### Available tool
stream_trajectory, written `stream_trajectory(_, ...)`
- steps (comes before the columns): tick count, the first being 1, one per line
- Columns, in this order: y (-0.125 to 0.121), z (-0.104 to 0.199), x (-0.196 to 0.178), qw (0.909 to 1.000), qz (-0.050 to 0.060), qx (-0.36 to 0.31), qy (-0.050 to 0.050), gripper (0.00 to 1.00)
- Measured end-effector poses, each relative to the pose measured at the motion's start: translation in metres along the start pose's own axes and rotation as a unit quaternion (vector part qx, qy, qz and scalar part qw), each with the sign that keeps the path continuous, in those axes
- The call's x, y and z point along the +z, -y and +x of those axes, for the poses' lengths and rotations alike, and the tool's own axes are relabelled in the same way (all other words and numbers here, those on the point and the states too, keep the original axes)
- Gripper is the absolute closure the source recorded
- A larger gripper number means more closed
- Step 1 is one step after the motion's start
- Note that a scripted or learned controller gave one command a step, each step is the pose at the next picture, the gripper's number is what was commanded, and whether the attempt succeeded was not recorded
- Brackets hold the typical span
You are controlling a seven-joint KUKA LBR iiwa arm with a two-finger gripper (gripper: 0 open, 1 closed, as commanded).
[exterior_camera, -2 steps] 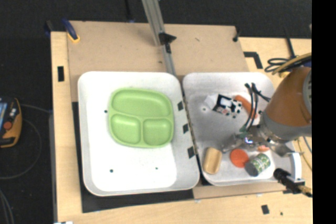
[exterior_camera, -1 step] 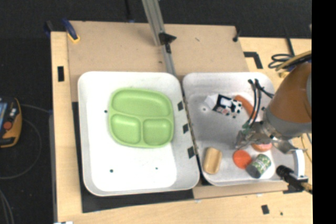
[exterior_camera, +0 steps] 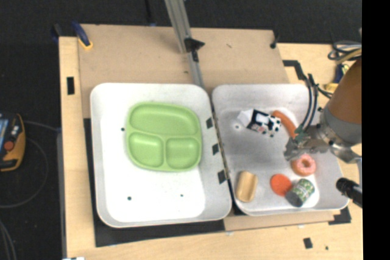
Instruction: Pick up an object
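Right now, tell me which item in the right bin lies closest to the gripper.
The pink ring, directly below the gripper. The orange disc, green can and tan piece lie farther off.

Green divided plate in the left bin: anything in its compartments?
Empty. The green divided plate lies flat in the left bin, and all three compartments show bare green with nothing lying in them.

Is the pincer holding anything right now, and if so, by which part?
It cannot be told. The pincer sits low in the right bin, just above the pink donut, but nothing is clearly seen gripped in it.
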State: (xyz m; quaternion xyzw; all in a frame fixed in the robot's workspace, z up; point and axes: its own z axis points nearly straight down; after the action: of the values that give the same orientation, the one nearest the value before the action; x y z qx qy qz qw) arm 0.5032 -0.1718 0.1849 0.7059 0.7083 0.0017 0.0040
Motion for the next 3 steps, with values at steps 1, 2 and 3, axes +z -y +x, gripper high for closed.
stream_trajectory(1, -0.002, -0.002, -0.054, 1.0000, 0.000, 0.000, 0.000, 1.00)
stream_trajectory(2, -0.027, 0.054, -0.047, 1.0000, 0.003, -0.002, -0.002, 1.00)
stream_trajectory(3, -0.037, 0.106, -0.047, 1.0000, 0.003, -0.002, -0.002, 1.00)
